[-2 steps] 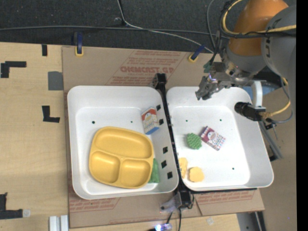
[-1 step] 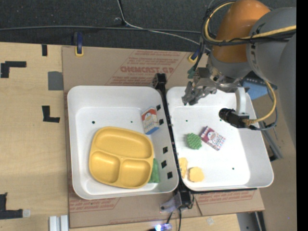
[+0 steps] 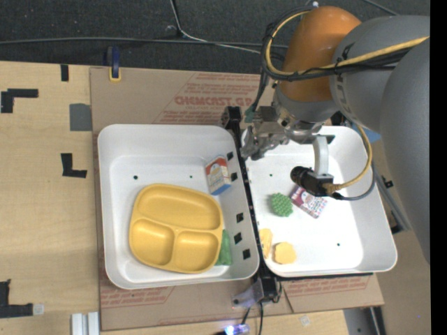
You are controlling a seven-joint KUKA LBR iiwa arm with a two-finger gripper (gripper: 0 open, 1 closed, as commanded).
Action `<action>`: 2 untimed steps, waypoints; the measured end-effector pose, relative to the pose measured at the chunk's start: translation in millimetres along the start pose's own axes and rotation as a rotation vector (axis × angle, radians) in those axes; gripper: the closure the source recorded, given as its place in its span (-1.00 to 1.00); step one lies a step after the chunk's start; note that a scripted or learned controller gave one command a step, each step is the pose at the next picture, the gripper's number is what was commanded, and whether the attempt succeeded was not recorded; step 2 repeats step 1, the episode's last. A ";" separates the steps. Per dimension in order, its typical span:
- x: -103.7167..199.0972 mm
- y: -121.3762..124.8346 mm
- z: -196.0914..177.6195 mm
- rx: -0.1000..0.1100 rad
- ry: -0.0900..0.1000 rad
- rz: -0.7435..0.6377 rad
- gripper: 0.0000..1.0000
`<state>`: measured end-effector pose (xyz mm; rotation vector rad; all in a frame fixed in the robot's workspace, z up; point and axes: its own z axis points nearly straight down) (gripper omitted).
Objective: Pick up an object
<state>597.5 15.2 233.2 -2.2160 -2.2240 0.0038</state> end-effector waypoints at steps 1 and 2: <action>52.5 -0.6 -7.2 -0.002 0.001 -0.003 1.00; 52.5 -0.6 -7.2 -0.002 0.001 -0.003 1.00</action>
